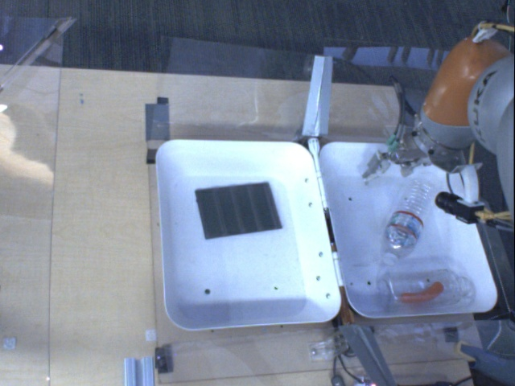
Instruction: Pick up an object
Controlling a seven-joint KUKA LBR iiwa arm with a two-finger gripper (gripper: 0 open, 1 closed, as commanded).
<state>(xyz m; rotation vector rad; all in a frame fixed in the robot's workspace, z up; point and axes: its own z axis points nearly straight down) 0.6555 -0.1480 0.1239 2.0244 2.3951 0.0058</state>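
A clear plastic container with an orange item inside (424, 289) is seen at the right white bin's (354, 215) near edge. A clear plastic water bottle (405, 223) lies mid-bin. Farther back, the two-finger gripper (385, 161) is held spread (nothing between its fingers).

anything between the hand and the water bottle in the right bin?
No. In the camera view the hand is above the bin's far edge, and only bare white bin floor lies between it and the water bottle.
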